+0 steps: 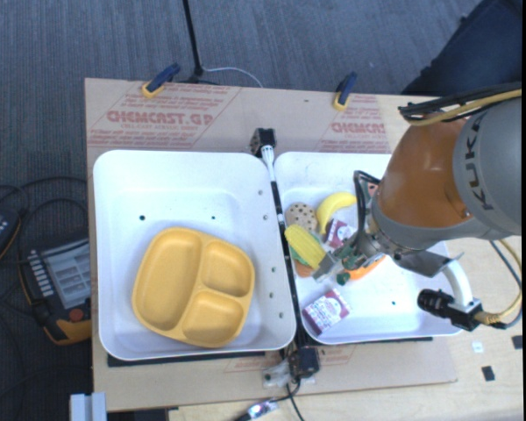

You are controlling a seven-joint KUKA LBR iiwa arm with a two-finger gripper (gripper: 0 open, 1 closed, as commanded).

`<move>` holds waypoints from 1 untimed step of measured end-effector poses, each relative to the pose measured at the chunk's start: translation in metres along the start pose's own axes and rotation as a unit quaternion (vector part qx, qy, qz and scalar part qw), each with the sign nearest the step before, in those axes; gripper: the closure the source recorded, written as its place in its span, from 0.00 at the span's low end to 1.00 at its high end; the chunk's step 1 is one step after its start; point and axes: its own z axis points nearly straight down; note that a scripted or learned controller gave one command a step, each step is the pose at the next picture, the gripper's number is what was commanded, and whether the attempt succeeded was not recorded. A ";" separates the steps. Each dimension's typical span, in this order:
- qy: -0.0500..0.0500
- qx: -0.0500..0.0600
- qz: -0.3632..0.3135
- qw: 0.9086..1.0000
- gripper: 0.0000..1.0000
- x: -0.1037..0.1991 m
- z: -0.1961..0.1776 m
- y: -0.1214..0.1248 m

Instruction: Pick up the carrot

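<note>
The carrot [366, 269] lies in the right bin [394, 314], near its middle. An orange stretch of it shows to the right of the gripper, and a smaller orange bit peeks out below the corn. My gripper [337, 266] is down low right over the carrot, between the corn and the orange end. The grey and orange arm comes in from the right and hides the bin's far right part. Whether the carrot sits between the jaws cannot be made out.
Crowded around the carrot are a yellow corn cob [303, 244], a banana [336, 207], a brown cookie [299, 213] and a dark red packet [340, 232]. Another packet [327, 310] lies at the front. The left bin [114, 235] holds a yellow divided plate [193, 283].
</note>
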 end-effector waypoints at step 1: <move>0.000 0.003 0.003 1.000 0.00 -0.002 0.002 -0.003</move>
